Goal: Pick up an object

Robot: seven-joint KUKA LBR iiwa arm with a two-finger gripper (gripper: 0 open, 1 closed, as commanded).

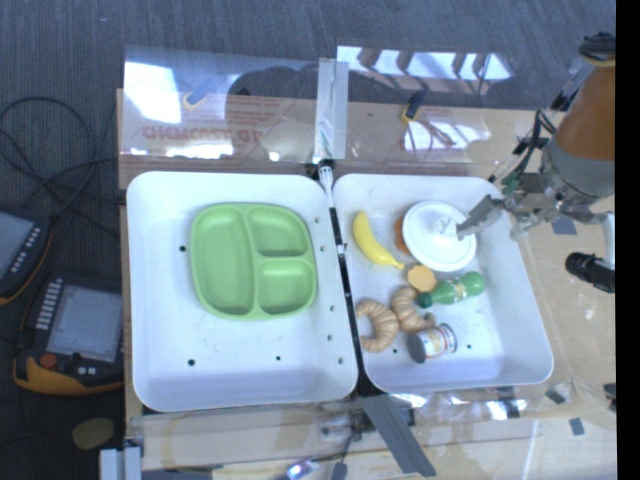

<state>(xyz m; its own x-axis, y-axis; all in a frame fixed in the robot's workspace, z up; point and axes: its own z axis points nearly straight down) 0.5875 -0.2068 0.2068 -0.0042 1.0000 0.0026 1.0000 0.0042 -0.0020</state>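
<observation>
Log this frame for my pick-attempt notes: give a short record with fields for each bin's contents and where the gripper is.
left bin: green divided plate
right bin: banana, white lid, green bottle, two croissants, small can, orange round piece
gripper: over the white lid's right edge
held: nothing seen between its fingers

The white lid (440, 234) hides most of the brown item (401, 238) beneath it.
</observation>
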